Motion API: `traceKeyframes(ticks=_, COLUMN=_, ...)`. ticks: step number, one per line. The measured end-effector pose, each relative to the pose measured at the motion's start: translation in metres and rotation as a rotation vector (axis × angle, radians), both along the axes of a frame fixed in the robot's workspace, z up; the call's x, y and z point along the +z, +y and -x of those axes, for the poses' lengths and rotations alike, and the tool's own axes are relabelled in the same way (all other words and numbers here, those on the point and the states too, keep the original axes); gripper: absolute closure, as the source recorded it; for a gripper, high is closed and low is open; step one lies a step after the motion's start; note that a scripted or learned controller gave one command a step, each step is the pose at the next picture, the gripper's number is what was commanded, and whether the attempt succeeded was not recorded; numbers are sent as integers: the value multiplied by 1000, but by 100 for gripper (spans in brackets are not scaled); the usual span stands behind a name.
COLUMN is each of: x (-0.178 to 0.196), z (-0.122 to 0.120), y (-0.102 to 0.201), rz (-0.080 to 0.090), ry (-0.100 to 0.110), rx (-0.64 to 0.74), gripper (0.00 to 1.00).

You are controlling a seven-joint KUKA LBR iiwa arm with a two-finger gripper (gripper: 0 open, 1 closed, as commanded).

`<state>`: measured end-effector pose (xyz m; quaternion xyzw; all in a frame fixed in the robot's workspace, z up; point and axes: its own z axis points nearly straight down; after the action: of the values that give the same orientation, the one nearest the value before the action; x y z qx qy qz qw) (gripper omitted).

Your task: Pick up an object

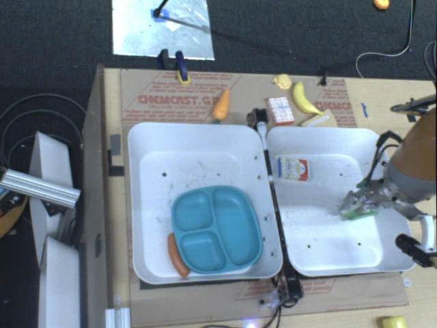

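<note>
Apparently the hand point(360, 205) sits low over a small flat green object point(356, 214) directly beneath, likely for grasping; its opening cannot be told.

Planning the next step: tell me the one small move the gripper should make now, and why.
Probably lift straight up a little. The grey two-finger gripper sits low in the right shallow white bin, right over a small flat green object. A short rise would show whether the piece comes along; the grasp cannot be judged from this view.
</note>
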<state>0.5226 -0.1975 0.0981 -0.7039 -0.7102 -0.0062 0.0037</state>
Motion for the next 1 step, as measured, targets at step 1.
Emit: traceKeyframes(ticks=1, x=84, z=-15, y=63, rz=14, ry=-5, rx=1, gripper=100)
